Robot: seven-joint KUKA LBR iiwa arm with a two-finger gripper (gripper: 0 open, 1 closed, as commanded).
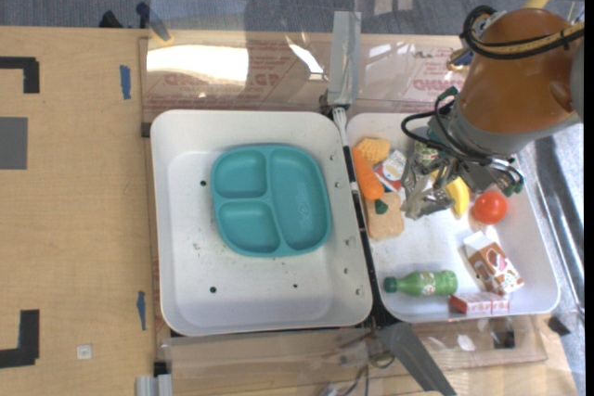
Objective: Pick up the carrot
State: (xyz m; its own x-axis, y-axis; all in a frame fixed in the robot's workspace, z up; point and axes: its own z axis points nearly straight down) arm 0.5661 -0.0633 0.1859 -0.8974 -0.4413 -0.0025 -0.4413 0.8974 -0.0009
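Note:
The orange carrot (368,180) lies in the right bin (543,287) near its left wall, beside a yellow waffle-like piece (373,149) and above a tan cracker (387,220). My gripper (422,199) hangs low over the bin just right of the carrot, under the orange wrist band. Its metal fingers point down towards the bin floor next to the cracker. No object shows between them.
The left bin (176,292) holds a teal divided plate (271,198). In the right bin also lie a yellow banana piece (458,197), a red tomato (489,206), a green bottle (423,283), a small carton (491,266) and a red bar (475,303).

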